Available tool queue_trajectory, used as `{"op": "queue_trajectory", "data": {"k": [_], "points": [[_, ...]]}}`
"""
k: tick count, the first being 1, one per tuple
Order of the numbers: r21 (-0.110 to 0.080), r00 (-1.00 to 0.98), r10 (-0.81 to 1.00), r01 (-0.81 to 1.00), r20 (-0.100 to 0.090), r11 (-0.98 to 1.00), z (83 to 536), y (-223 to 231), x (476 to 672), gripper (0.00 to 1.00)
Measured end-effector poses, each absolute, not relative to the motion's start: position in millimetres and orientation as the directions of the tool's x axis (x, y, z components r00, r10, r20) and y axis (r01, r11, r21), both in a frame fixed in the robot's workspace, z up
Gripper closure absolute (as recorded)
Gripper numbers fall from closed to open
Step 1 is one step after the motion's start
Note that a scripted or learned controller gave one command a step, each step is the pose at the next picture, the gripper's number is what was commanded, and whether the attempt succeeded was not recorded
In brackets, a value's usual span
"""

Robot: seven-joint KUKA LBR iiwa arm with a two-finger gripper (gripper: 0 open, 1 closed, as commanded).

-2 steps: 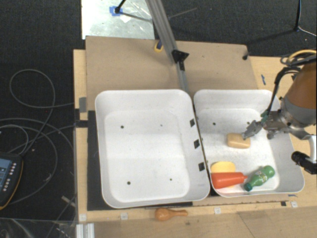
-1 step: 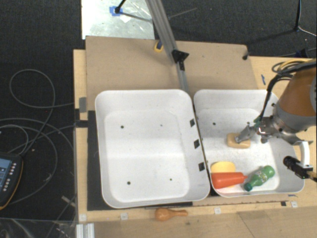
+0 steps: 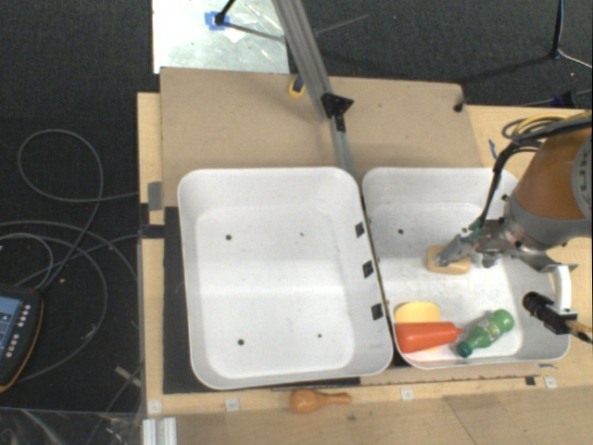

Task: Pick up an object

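Note:
In the right bin (image 3: 417,202), a flat tan piece (image 3: 448,264) lies near the middle. My gripper (image 3: 463,248) is low over its right end, touching or nearly touching it; the grey arm with its orange band (image 3: 547,179) comes in from the right. Along the bin's front edge lie a yellow object (image 3: 416,311), an orange carrot-shaped object (image 3: 426,335) and a green bottle (image 3: 485,331), all apart from the gripper.
The left bin (image 3: 269,267) stands beside the right one, with black clips on the shared rim. A small tan pear-shaped object (image 3: 318,399) lies on the bench in front of the bins. A grey pole (image 3: 310,54) slants in from the top.

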State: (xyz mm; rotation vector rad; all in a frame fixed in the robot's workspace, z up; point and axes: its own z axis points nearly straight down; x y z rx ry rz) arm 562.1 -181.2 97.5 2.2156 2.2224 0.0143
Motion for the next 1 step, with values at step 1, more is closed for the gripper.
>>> {"op": "queue_trajectory", "data": {"k": [1], "points": [[0.016, -0.003, 1.000, 1.000, 0.000, 0.003, 109.8, -182.5, 563.9, 1.00]]}}
